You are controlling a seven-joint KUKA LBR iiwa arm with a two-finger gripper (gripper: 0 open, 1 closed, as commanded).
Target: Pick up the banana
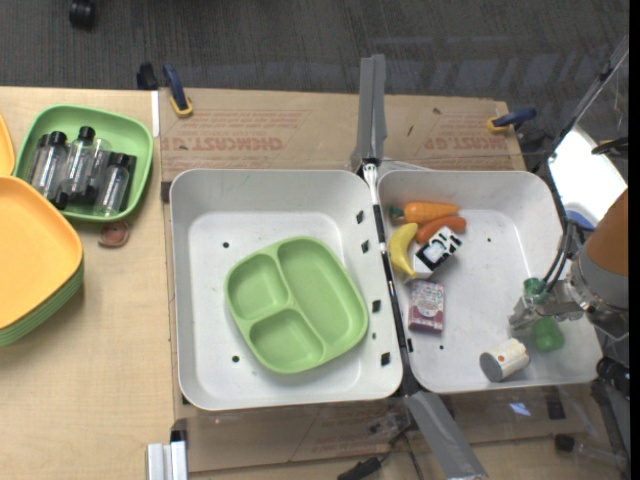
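The yellow banana (pixel 402 250) lies in the right bin (pixel 490 193), close against its left wall, just below an orange carrot (pixel 430 210). My gripper (pixel 540 311) hangs low over the right side of the same bin, well to the right of the banana and apart from it. A small green object (pixel 547 337) lies directly beneath the gripper. Nothing that I can see is held.
Beside the banana are a black, white and orange item (pixel 440 247) and a pink box (pixel 427 306). A white cup (pixel 505 360) lies near the bin's front. The left bin (pixel 200 228) holds a green divided plate (pixel 295 303). Bottles in a green tray (pixel 85 163) and orange plates (pixel 35 268) sit far left.
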